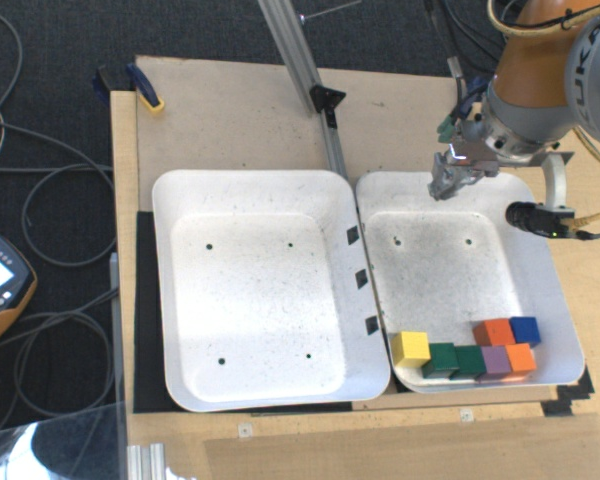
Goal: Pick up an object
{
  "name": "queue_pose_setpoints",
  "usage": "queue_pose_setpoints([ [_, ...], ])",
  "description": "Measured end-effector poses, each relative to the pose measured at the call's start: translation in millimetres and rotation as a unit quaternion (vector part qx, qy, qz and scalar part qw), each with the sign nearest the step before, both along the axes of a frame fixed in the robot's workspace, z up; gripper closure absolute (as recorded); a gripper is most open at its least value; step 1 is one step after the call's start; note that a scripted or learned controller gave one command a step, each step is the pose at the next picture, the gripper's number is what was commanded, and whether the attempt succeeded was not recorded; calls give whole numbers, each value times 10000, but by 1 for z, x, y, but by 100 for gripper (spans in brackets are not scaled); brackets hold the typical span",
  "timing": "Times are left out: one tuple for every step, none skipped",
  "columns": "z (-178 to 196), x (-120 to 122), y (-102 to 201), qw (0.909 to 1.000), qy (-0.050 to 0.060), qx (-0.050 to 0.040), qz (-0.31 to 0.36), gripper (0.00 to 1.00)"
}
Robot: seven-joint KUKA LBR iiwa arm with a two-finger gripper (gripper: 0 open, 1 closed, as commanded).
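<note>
- Blocks huddled at the near edge of the right bin (pixel 540 268): yellow block (pixel 412 346), green blocks (pixel 454 360), purple block (pixel 496 362), orange blocks (pixel 508 345), blue block (pixel 525 329). Touching one another, likely slid there against the wall.
- Left bin (pixel 180 198) alongside.
- Gripper (pixel 448 182) hangs over the right bin's far rim, well apart from the blocks.
- Nothing seen between its tips; open or clenched, cannot tell — too small and dark.
</note>
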State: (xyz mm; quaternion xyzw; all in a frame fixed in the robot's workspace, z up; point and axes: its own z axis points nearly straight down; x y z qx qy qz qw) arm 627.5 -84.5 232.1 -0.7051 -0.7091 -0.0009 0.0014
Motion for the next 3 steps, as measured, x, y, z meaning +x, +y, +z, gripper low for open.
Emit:
queue_pose_setpoints([
  [6,-11,61,10000,2,5,7,100],
  [-1,-19,117,10000,11,1,7,100],
  [-2,-14,164,10000,-8,-4,3,100],
])
